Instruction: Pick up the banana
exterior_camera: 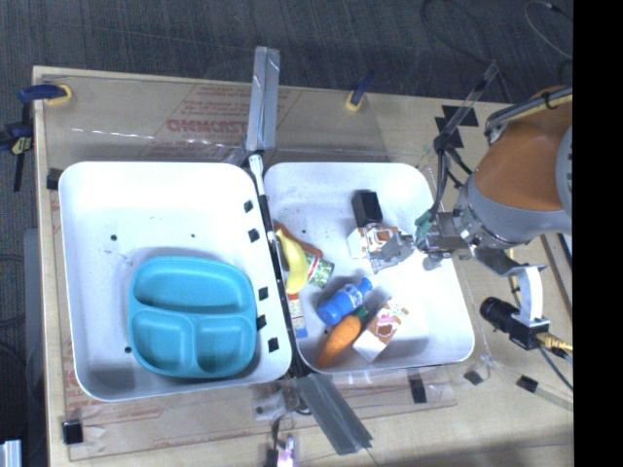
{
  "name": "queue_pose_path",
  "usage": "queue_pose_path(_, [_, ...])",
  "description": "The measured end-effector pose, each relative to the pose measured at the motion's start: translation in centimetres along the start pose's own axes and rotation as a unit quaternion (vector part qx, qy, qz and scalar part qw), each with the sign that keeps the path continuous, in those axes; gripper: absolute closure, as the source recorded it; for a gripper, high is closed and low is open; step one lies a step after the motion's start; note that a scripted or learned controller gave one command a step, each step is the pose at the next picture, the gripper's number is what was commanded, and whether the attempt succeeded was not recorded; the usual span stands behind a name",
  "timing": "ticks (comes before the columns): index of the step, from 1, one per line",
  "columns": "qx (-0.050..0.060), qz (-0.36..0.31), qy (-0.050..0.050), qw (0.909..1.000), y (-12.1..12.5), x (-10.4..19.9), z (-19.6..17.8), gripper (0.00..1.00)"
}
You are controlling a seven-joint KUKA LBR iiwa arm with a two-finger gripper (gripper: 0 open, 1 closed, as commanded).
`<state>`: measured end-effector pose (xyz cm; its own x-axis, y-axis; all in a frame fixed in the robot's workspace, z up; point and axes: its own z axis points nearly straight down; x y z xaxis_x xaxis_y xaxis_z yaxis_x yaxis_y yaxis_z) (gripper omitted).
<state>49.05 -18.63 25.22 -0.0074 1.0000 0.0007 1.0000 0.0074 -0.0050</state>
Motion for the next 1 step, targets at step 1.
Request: queue_pose_path(1, [0.0, -0.025, 0.0, 0.9997, 4.84, 7.59, 11.19, 0.0])
